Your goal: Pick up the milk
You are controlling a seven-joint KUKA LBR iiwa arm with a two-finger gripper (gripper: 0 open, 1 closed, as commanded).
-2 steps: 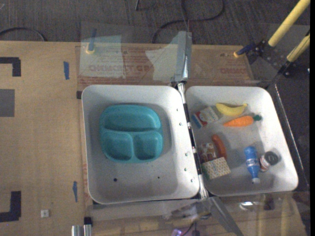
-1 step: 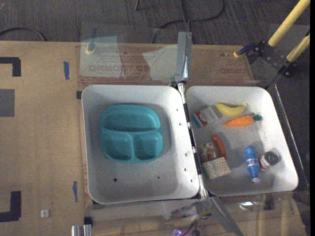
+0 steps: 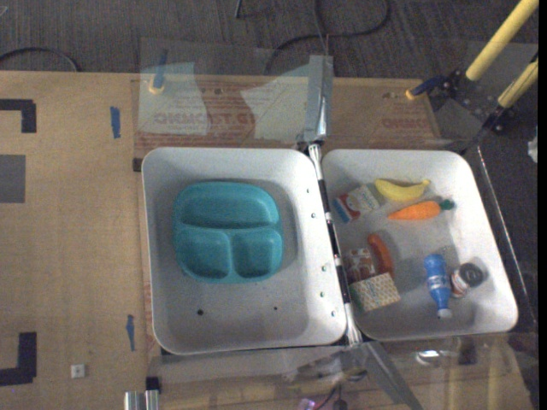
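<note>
The milk (image 3: 360, 202) is a small white carton with red on its left side. It lies in the right bin (image 3: 489, 229), at the upper left near the wall between the bins. A yellow banana (image 3: 402, 188) sits just right of it, and an orange carrot (image 3: 419, 210) lies below the banana.
The right bin also holds a red sausage (image 3: 380, 252), a dark red packet (image 3: 359, 266), a tan patterned box (image 3: 374, 291), a blue bottle (image 3: 437, 284) and a small dark-lidded jar (image 3: 467, 276). A teal divided plate (image 3: 227, 230) lies in the left bin (image 3: 162, 297). Yellow poles (image 3: 508, 26) stand at the top right.
</note>
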